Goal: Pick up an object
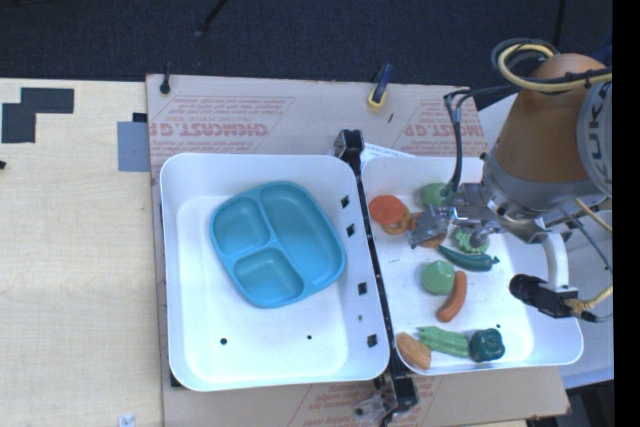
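Plate, blue and divided, lies in the left bin, toy food sits unlifted in the right bin, and the gripper hangs low among those pieces, its grip impossible to tell, so picking looks undone.

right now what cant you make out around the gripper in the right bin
- Gripper: too small and blurred in the camera view to tell if it grips anything.
- Dark green pepper-shaped toy: partly covered by the arm's wrist.
- Pale green toy by the bin's far wall: partly behind the gripper and cable.
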Controlling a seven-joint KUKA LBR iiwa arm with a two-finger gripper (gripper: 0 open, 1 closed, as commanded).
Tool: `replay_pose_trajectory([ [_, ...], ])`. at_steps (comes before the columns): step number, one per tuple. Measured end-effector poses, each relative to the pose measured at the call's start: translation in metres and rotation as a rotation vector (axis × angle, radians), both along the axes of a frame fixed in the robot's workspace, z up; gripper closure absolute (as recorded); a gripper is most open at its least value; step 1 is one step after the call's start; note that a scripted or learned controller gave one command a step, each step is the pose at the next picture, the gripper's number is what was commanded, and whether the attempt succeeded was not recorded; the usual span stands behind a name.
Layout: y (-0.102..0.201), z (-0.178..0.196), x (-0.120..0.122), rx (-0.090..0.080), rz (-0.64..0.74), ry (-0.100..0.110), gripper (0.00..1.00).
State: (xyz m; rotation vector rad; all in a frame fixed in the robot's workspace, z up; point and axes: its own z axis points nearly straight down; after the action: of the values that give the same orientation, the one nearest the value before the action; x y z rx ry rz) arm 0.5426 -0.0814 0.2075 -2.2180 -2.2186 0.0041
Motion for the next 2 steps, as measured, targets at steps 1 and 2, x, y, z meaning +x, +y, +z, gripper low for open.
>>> replay_pose_trajectory([
  [1, -0.007, -0.060, -0.005, 0.000, -0.001, 0.006, 0.00],
  [2, -0.005, -0.114, -0.007, 0.001, 0.000, 0.004, 0.00],
])
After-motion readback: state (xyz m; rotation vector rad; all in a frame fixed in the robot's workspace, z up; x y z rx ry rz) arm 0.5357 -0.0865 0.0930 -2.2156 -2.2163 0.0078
